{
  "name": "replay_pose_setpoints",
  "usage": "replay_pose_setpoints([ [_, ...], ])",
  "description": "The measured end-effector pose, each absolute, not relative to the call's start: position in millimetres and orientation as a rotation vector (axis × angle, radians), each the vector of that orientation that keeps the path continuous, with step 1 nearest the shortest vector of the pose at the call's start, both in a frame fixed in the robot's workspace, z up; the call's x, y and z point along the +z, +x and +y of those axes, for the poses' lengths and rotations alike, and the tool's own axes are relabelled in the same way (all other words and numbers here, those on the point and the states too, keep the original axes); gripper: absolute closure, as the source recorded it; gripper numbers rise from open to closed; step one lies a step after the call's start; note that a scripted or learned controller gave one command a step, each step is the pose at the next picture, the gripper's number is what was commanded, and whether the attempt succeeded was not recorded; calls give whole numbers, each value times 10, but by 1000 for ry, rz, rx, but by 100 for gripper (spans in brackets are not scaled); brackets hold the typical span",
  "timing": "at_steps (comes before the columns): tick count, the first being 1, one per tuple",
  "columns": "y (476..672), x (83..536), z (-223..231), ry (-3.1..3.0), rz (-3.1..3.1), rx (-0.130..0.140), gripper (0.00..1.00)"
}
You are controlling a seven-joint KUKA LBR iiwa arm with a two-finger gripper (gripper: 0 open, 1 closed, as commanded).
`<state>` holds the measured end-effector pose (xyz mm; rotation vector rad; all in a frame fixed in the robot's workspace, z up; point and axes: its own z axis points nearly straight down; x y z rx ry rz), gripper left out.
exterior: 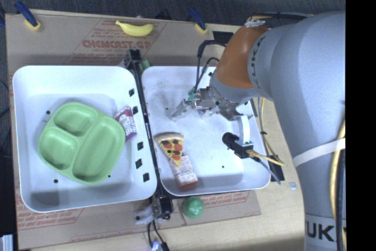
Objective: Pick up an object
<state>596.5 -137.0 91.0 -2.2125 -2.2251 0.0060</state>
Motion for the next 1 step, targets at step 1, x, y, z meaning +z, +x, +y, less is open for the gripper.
replay_pose_setpoints([
  [1,5974,1019,-1367,-2207,-2232,7,100],
])
